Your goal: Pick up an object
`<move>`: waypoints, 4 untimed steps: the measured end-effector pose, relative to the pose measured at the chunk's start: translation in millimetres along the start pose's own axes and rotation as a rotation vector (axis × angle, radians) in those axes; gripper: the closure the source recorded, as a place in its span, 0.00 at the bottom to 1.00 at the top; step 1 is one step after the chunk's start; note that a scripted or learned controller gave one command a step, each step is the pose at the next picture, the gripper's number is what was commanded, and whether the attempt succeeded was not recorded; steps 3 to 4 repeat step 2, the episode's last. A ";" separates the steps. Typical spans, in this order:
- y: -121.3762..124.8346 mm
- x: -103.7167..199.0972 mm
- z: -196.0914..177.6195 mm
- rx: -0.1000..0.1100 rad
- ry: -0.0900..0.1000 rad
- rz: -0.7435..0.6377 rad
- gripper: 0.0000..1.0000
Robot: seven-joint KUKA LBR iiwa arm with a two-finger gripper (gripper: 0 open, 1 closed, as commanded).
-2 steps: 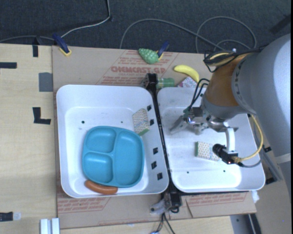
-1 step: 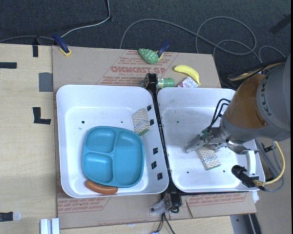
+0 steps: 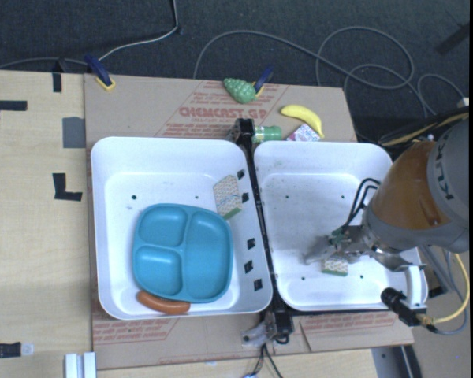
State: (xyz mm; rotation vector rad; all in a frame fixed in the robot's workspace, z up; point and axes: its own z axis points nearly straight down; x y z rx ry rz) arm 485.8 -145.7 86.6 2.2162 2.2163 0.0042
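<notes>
Since the small speckled block (image 3: pixel 336 266) lies low on the floor of the right bin (image 3: pixel 299 164), just under the gripper (image 3: pixel 331 252), I'd worry the fingers skid off its edge and rise with nothing. Whether they are spread or pinched, I cannot tell. The arm (image 3: pixel 414 199) reaches in from the right, wrist bent down over the block.

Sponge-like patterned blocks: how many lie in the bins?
2: one block against the left bin's right wall, one block in the right bin by the hand.
</notes>
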 end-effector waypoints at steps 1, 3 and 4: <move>0.1 -0.5 -9.5 0.000 0.000 0.001 1.00; 8.9 79.8 -97.6 0.008 0.004 -0.002 1.00; 8.9 79.8 -97.6 0.008 0.004 -0.002 1.00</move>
